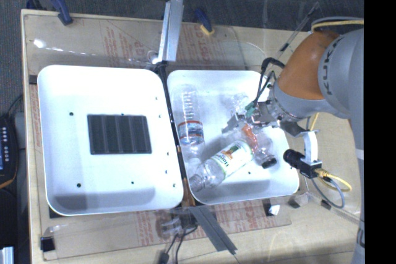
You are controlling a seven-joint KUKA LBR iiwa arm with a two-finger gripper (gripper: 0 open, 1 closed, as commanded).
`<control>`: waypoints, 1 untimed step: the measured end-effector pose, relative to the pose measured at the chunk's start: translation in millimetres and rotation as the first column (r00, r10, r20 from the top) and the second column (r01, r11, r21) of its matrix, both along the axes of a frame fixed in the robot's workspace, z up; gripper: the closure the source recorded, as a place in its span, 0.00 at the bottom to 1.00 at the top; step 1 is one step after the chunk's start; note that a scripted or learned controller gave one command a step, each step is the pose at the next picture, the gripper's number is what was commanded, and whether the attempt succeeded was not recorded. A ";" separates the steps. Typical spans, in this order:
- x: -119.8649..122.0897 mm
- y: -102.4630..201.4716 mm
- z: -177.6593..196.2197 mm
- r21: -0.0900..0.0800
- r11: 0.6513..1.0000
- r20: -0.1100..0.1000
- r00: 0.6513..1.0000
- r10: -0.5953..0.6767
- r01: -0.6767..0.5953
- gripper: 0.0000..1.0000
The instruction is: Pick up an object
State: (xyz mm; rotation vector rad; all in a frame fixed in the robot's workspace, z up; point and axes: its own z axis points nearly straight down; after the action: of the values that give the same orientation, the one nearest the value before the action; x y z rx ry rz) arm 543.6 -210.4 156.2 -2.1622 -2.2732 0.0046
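Note:
The right bin [210, 80] holds several clear plastic bottles. One with a blue and red label [189, 119] lies along the bin's left wall. A larger one with a green and white label [225, 162] lies slanted near the front. A third, with orange on it [255, 138], lies toward the right wall, ending in a dark cap [268, 162]. My gripper [244, 120] reaches in from the right and sits low in the bin, right over the top end of the orange-marked bottle, next to some crumpled clear plastic [237, 102].
The left bin [55, 89] holds a dark grey ridged rectangular block [119, 133] in its middle. A metal bar [171, 28] stands up behind the divide between the bins. Blue clamps [62, 9] grip the bench's far edge.

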 end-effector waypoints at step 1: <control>-17.4 10.6 71.3 -0.002 0.989 0.003 0.989 -0.147 0.147 0.00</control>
State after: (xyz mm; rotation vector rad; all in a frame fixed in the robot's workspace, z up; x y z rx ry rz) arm 526.2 -199.9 227.5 -2.3264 -2.1101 0.0030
